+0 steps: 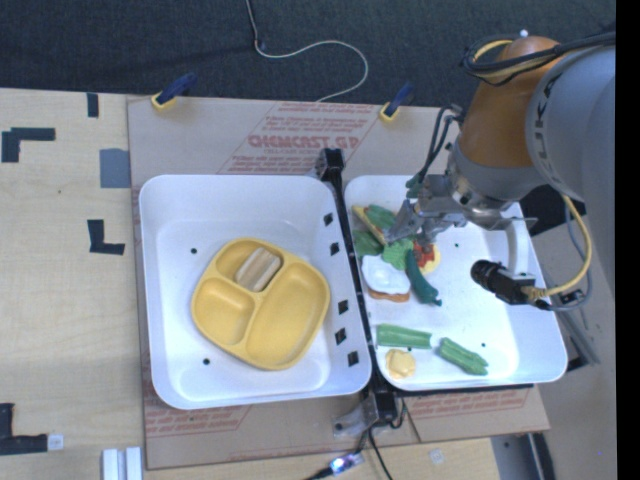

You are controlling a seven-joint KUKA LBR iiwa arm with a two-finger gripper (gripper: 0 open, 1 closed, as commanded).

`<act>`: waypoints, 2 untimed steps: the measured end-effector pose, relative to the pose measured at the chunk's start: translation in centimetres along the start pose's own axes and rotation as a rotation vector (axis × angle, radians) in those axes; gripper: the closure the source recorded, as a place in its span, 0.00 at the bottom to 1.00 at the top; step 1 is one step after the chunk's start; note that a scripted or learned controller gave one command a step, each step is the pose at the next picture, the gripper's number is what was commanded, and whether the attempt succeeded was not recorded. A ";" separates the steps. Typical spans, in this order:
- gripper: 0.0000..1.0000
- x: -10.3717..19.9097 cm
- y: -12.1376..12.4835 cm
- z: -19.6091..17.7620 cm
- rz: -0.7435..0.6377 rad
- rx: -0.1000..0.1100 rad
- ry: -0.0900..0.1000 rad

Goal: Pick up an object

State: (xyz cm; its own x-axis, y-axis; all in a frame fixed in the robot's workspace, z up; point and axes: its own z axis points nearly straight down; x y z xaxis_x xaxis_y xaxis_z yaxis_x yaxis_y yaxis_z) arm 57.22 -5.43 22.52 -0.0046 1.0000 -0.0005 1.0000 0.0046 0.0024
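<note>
Evidently the step in hand is the final descent onto a target in the crowded right bin (pixel 530 363). The pincer (pixel 415 230) sits low over the upper-left cluster of toy food there. Whether its two halves stand apart or together cannot be told from this slanted view; nothing can be seen clamped between them.

Doing it well: the cluster is tight, so the arm would best commit to one piece rather than straddle two. The approach should stay vertical and the close should be centred on the piece's narrow axis. Long, thin pieces will roll or pivot if caught near an end. A slow lift would show whether the grip took.

Position of candidates relative to the pincer:
- green leafy piece (pixel 381 216): just beside it, up and to the left, touching or nearly so.
- red-and-yellow piece (pixel 428 258): directly below the tip, partly hidden.
- dark green pod (pixel 421 283): just beyond, toward the near edge.
- white-and-tan slice (pixel 384 281): near, down-left.
- green bean (pixel 403 336), second green pod (pixel 464 355) and yellow piece (pixel 399 365): well apart, along the near edge.

The yellow divided plate (pixel 262 303) lies in the left bin (pixel 165 268), well away to the left.
</note>
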 end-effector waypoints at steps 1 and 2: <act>1.00 1.5 4.7 -0.8 0.001 0.000 0.000; 1.00 1.5 8.7 0.7 0.002 0.002 -0.002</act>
State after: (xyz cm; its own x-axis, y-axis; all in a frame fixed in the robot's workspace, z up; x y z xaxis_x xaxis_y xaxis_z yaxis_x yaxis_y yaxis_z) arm 65.88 -3.90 21.81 -0.0024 1.0000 -0.0023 1.0000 0.0024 0.0007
